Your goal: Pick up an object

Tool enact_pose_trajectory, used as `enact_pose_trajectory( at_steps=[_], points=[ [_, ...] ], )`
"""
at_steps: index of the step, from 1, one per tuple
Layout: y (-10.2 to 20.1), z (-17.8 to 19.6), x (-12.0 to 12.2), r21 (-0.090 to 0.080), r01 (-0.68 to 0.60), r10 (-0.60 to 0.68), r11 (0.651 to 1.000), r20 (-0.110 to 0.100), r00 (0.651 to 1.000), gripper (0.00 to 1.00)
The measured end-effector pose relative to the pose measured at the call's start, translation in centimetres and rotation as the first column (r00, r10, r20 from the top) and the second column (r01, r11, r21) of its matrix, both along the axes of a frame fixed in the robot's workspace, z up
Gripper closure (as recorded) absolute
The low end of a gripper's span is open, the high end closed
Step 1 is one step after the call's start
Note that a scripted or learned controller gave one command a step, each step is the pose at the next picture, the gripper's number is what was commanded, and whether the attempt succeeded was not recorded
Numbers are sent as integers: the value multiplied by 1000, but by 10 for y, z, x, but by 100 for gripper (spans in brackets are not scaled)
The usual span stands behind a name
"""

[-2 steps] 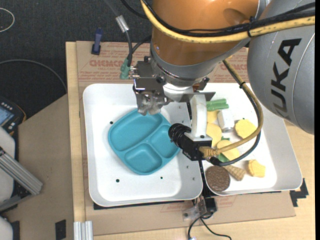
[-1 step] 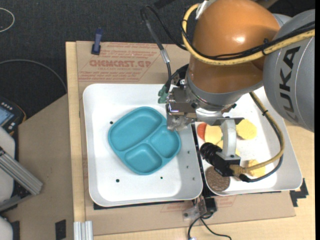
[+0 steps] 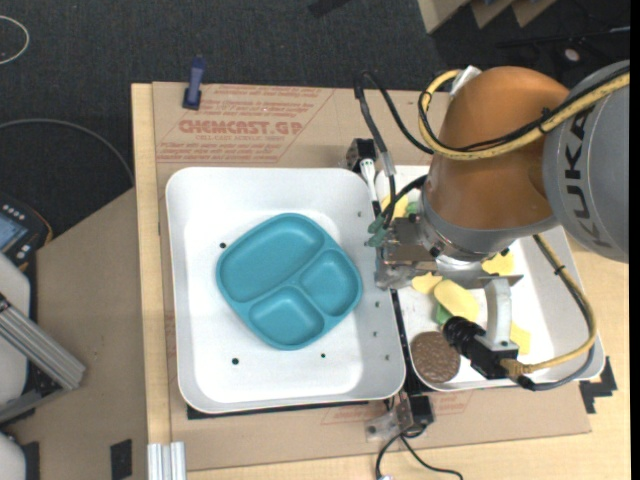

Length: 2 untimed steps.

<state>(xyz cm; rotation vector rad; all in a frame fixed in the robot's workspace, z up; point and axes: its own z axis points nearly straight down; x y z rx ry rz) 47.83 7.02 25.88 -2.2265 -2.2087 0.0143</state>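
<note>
Several yellow pieces (image 3: 450, 293) and a brown disc (image 3: 436, 357) crowd the right bin (image 3: 560, 258) beneath my gripper (image 3: 400, 253), whose grip state I cannot tell, so I risk nudging clutter rather than catching one.

A tan surface (image 3: 250, 118) fills mid-frame, carrying two white bins: left bin (image 3: 190, 268), right bin (image 3: 565, 288), side by side.

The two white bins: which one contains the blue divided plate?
The left bin holds the blue divided plate. The right bin, under the arm, holds yellow pieces and a brown round object.
</note>
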Motion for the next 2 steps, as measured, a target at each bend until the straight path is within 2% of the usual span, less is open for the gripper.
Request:
enact_pose_trajectory(
  at_steps=[1, 2],
  points=[
    [48, 67, 1, 4, -12, 12, 1000, 16, 1000, 100],
    [25, -20, -1, 0, -4, 4, 1000, -1, 1000, 100]
  ],
)
